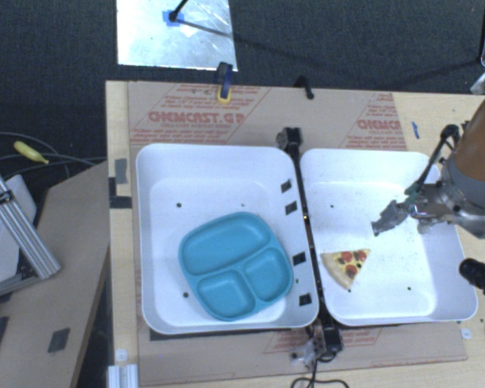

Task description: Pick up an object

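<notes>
Camera view: my gripper point(385, 221), grip state unclear, hovers above the triangular toy pizza slice point(345, 266); a glossy blue three-compartment tray point(235, 265) lies leftward.

Left bin point(158, 217): plain white, with small black marks along its right wall. Right bin point(444, 297): white, floor peppered with fine dark specks. Divided tray point(236, 265) in left bin: uniform light blue. Pizza slice point(346, 265) in right bin: yellow-orange with red spots and a tan crust edge. Board point(194, 115) under both bins: tan cardboard with red lettering. Arm point(477, 160): grey with an orange band. Gripper point(385, 223): dark grey. Floor point(48, 55) beyond bench: dark blue-black
</notes>
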Controlling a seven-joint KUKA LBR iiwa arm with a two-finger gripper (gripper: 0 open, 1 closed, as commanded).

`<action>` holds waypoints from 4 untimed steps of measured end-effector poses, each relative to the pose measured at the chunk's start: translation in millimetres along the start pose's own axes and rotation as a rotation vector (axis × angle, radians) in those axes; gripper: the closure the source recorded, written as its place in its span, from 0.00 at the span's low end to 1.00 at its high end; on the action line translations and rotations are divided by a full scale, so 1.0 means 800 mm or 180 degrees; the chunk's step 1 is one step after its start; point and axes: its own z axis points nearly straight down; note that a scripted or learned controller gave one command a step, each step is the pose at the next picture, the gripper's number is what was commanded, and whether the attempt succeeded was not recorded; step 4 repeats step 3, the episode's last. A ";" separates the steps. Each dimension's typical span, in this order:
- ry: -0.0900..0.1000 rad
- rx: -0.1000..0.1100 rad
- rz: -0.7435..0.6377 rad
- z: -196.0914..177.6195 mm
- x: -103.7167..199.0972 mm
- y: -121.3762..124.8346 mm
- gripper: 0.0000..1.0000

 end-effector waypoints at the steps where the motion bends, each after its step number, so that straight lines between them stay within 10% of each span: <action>1: -0.0002 -0.0001 0.0003 0.212 0.035 0.001 0.00; 2: -0.0001 -0.0005 0.0007 0.191 0.034 0.002 1.00; 3: 0.0004 -0.0052 -0.0030 0.072 0.103 0.116 1.00; 4: 0.0004 -0.0052 -0.0030 0.072 0.103 0.116 1.00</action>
